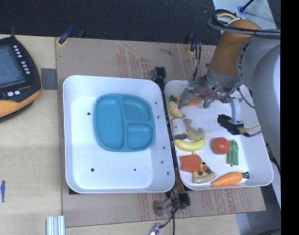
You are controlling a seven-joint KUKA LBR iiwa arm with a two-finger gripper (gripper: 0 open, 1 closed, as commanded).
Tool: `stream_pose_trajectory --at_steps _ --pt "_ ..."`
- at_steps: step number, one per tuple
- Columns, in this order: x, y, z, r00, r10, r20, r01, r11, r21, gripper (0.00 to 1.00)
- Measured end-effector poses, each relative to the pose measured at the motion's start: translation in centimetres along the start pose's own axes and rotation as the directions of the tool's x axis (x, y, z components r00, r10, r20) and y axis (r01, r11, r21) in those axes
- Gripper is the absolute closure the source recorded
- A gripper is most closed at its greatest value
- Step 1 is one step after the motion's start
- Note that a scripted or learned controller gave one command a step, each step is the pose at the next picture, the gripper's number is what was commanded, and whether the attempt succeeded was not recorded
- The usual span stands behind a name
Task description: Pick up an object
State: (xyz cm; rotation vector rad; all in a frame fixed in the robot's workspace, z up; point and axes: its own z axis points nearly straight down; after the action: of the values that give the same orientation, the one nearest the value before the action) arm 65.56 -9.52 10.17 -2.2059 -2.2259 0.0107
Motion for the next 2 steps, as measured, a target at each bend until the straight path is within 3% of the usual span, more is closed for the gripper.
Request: stream_pose_trajectory --at_steps 1,2 --pt "-0.05 0.00 -1.04 1.000 -0.002 0.000 0.002 1.000 0.002 1.00" --pt "-0.04 -0.01 -1.03 1.000 -0.003 0.000 0.003 1.000 0.002 0.00"
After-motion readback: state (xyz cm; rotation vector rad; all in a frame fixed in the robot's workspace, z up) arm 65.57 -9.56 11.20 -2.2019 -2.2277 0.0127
